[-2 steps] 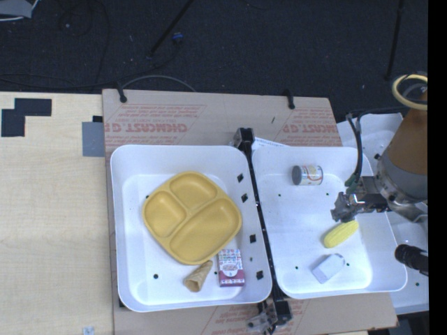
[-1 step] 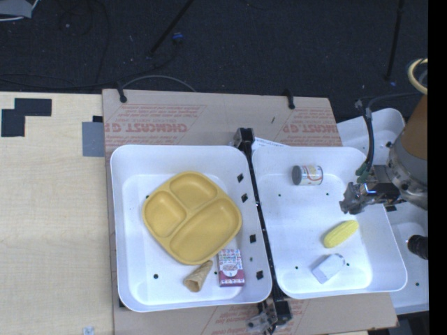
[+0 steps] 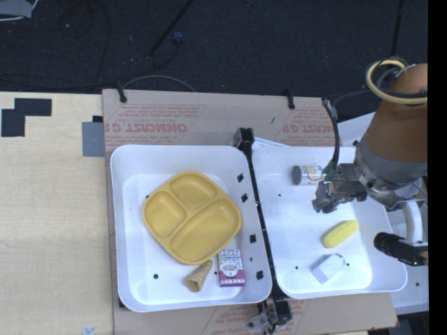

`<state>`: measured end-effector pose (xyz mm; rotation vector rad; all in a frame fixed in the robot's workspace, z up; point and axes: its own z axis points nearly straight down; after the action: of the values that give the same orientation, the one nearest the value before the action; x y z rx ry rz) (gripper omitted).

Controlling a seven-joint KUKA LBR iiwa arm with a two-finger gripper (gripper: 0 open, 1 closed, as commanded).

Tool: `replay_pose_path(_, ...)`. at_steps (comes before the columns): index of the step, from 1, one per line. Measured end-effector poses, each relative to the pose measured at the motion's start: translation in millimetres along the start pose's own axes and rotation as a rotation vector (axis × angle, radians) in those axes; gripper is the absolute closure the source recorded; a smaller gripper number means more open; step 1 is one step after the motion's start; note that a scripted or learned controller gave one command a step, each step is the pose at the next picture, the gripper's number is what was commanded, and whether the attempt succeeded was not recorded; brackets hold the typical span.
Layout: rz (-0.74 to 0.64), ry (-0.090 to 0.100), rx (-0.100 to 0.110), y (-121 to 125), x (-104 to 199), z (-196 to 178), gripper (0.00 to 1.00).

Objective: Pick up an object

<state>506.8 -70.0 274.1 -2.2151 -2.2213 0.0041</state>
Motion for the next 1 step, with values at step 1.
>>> replay_pose_path(1, -0.001, 0.000, -0.002, 29.1, 46.2, 18.6, 1.00)
